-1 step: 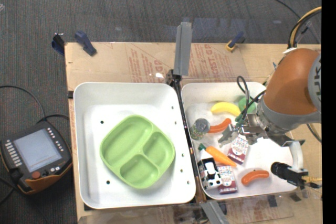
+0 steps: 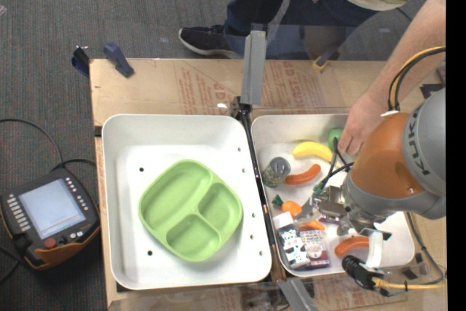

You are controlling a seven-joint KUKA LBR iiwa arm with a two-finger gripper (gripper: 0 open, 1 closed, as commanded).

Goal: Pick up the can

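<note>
— While the arm [image 2: 397,167] hangs over the right bin [image 2: 266,129], what sits closest to us?

— At the near edge, a printed box [image 2: 304,245] lies flat, with an orange piece [image 2: 351,244] just beside it to the right. The gripper [image 2: 328,206] is low over the middle of that bin, among small orange toys [image 2: 290,207]. Whether it is spread or closed I cannot tell; the wrist hides too much.

— And the can?

— The can [image 2: 277,171] is farther back, against the bin's left wall, with its silver top towards the camera. A carrot [image 2: 303,174] lies touching or nearly touching its right side, and a banana [image 2: 313,150] rests just beyond that. Nothing is visibly held by the gripper, and it stands apart from the can, to the right and nearer us.

— What could spoil the pick?

— Crowding, I judge. The wall on one side and the carrot on the other leave little room, so the gripper may land on the carrot or the rim and knock the can over. A smooth round can may also squirt out of an off-centre squeeze. (A person's hand [image 2: 362,129] rests at the far right of the bin, another thing to avoid.)

— And the left bin [image 2: 124,135]?

— It carries a green plate [image 2: 191,209], well apart from all this.
</note>
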